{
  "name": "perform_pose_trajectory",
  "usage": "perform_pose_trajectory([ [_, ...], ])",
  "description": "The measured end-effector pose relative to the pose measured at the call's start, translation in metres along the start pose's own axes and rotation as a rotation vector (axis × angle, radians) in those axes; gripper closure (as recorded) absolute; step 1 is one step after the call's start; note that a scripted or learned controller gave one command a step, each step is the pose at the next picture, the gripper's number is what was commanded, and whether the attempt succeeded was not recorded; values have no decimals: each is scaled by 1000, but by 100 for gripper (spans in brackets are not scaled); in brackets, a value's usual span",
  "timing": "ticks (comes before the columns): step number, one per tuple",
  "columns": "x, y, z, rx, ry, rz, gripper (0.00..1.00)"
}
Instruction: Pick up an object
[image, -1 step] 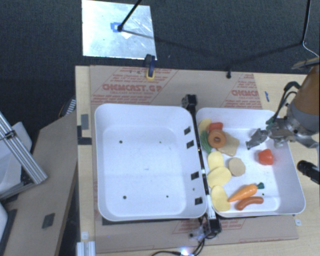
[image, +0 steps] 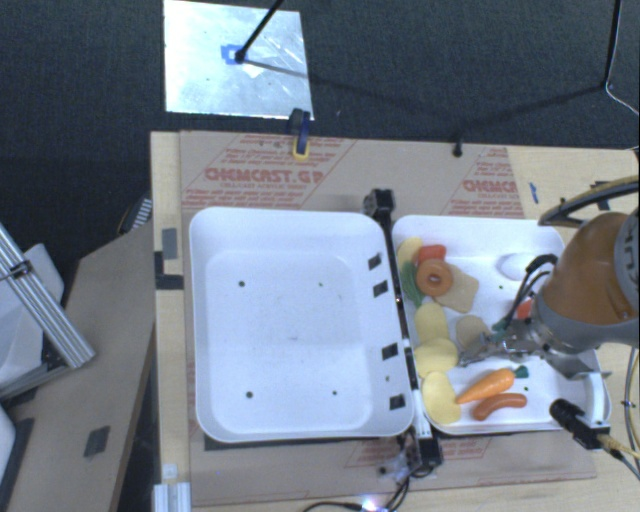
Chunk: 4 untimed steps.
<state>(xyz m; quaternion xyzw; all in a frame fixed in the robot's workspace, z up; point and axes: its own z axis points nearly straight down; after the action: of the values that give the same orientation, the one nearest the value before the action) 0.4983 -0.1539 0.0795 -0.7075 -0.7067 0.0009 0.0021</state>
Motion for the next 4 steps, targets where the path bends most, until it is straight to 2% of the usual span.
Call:
perform_pose_trajectory([
  [1,22,49,-6,-10,-2,-9,0],
  [2,25,2,-4,0,0,-1,0],
  [3,54,67,-6,-12,-2,-9,0],
  [4,51,106,-7,-9,-3,-7,0],
])
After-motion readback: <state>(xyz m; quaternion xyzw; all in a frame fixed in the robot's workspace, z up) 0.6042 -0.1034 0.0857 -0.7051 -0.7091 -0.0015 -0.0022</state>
